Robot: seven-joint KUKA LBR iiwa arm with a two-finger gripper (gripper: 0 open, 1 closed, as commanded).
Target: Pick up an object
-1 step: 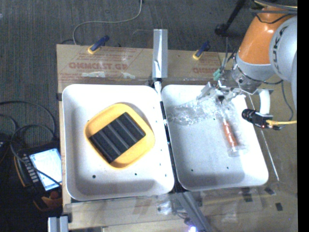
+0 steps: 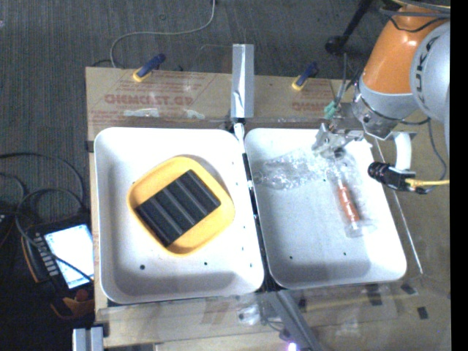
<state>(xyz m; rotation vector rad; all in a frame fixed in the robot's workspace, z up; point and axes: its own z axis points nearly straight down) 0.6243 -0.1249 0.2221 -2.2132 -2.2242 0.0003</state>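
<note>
A yellow tray-like object with a black ribbed insert point(image 2: 183, 205) lies in the middle of the left bin point(image 2: 117, 269). In the right bin point(image 2: 314, 265) a clear tube with an orange-red core point(image 2: 348, 203) lies lengthwise toward the right side. A crumpled clear plastic piece point(image 2: 287, 170) sits near that bin's upper left. My gripper point(image 2: 330, 143) hangs low over the right bin's far edge, just above the upper end of the tube and right of the clear plastic. Nothing is visibly held in it.
The arm's orange band point(image 2: 395, 50) and grey wrist come in from the upper right. A black fitting with a yellow cable point(image 2: 391, 174) juts over the right bin's right rim. Two blue-yellow clamps point(image 2: 148, 66) point(image 2: 305, 75) hold the board behind the bins.
</note>
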